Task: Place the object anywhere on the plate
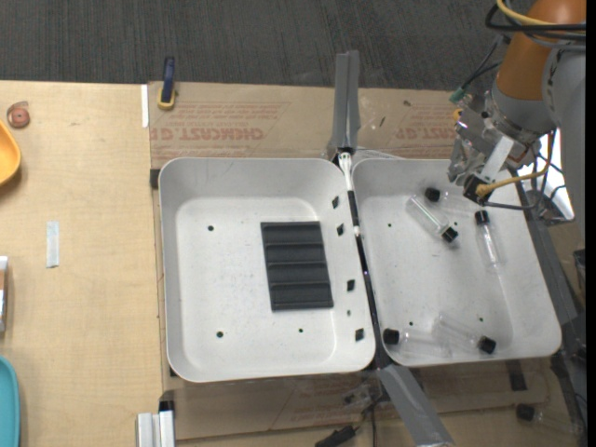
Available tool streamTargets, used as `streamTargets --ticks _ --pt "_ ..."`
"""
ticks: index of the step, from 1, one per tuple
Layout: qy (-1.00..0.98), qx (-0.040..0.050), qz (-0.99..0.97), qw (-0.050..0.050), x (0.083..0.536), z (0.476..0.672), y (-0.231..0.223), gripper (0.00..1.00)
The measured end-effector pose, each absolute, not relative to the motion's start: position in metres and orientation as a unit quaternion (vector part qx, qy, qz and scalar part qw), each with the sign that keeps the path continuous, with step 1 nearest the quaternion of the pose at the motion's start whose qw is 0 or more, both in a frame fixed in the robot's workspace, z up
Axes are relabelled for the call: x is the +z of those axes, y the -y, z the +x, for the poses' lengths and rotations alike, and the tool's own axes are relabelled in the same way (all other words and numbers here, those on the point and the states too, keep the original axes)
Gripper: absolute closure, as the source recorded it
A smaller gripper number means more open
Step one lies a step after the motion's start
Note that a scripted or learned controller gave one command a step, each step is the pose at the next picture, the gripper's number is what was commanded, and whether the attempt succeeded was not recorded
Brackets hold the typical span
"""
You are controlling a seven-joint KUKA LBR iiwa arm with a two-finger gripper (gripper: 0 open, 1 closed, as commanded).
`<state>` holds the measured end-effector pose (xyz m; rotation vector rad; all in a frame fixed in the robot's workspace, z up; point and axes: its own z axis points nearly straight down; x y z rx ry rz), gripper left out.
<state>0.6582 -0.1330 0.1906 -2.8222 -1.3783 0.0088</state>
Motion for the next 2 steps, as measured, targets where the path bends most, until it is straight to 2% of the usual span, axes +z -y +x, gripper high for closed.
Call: streamTargets --ticks 1,2 --pt "0.454 0.0016 -0.891 0.001 0.209 0.647 0.068 1.0" --pt "0.519 0.0022 -0.855 0.001 0.206 0.64 -0.002 1.0"
